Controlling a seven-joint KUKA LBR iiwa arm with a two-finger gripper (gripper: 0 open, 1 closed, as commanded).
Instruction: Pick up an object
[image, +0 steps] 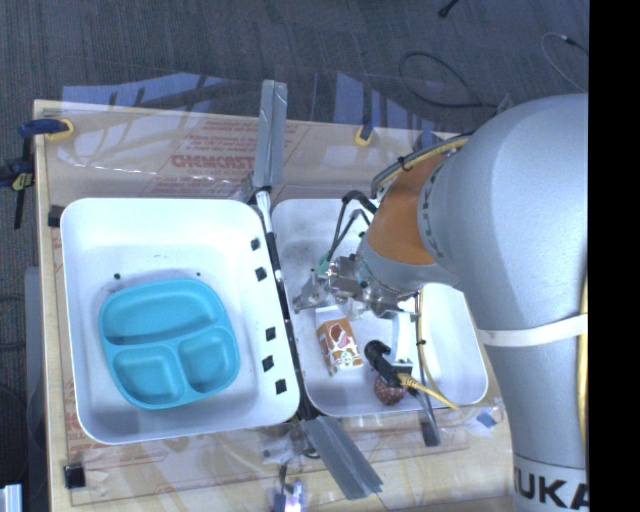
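— Where the two white bins sit side by side, what does each hold?

— The left bin (80, 300) holds a blue divided tray (168, 340) with three compartments, lying flat. The right bin (455, 375) holds a small orange-and-white carton (340, 345) near its middle and a dark brown object (388, 388) just right of it, toward the near rim.

— And the arm?

— The grey arm (520, 220) reaches in from the right over the right bin; its gripper (345, 285) hangs just beyond the carton. Whether the claw is wide or narrow I cannot tell.

— Any writing?

— Red lettering (210, 160) on the bench's clear sheet beyond the left bin, too faint to read, and "KUKA" (550, 488) partly visible on the arm's base.
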